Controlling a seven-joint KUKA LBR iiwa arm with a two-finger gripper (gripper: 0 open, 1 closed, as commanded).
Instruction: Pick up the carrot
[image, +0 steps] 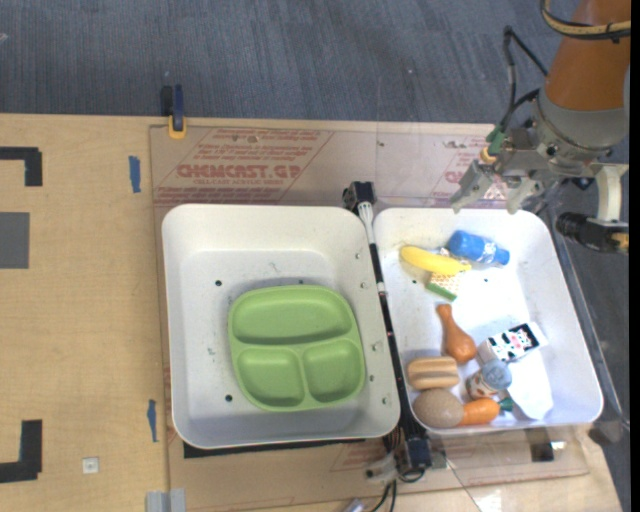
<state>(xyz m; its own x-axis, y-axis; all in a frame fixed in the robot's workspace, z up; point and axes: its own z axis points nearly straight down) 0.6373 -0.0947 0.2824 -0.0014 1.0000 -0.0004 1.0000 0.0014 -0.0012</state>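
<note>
Carrot (481, 411): short, orange, green-tipped, at right bin's (575, 300) near edge; gripper (497, 186) spread open, empty.

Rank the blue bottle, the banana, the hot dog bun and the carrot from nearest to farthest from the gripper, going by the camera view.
From the gripper, above the right bin's far edge:
1. Blue bottle, far end of the right bin.
2. Banana, just left of the bottle.
3. Hot dog bun, near end, left side.
4. Carrot, near edge of the bin.
</note>
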